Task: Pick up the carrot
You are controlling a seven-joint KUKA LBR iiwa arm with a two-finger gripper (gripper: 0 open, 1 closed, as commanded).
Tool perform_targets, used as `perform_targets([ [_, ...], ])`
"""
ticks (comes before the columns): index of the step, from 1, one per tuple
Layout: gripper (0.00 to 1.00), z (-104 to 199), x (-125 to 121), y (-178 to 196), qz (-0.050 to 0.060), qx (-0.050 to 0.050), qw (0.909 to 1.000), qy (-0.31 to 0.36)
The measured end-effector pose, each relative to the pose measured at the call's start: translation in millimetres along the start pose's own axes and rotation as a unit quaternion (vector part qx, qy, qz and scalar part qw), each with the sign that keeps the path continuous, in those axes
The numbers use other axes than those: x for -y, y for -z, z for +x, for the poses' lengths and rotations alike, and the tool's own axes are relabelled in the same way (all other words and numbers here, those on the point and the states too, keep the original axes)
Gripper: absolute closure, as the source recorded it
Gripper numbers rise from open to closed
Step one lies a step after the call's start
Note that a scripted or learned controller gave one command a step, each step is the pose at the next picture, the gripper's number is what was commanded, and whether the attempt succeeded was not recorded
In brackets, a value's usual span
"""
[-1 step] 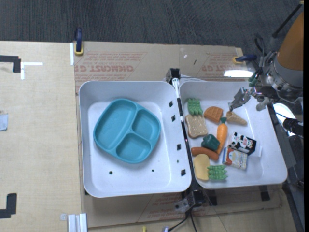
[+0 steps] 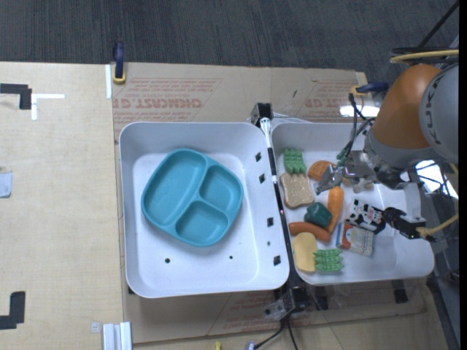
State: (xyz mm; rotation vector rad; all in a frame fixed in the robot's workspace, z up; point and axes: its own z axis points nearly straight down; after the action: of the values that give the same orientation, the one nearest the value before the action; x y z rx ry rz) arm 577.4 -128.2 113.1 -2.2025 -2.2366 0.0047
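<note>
Right bin (image 2: 408, 265), carrot (image 2: 335, 204) partly hidden.

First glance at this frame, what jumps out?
The blue three-compartment plate sits alone in the left bin. The right bin is crowded with toy food: a carrot, a bread slice, a sausage and green pieces. The grey arm with its orange band reaches in from the right, its gripper just above the carrot's top end.

Floor: dark grey carpet (image 2: 219, 20) across the top of the view.
Bench: pale wood surface (image 2: 55, 210) — black brackets (image 2: 18, 93) on its left side.
Covering: brown cardboard sheet (image 2: 190, 93) (printed lettering reads mirrored) under the bins.
Light: even, soft — no hard shadows.
</note>
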Motion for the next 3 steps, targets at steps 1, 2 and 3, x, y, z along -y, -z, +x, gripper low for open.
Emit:
perform_targets([
  [1, 1.0, -1.6, -1.3, 10.1, -0.002, 0.001, 1.0, -0.003],
  [2, 1.0, 25.7, 49.2, -13.9, -0.013, 0.007, 0.9972, 0.074],
  [3, 0.0, 28.2, 51.9, -18.7, -0.007, 0.004, 0.9971, 0.075],
])
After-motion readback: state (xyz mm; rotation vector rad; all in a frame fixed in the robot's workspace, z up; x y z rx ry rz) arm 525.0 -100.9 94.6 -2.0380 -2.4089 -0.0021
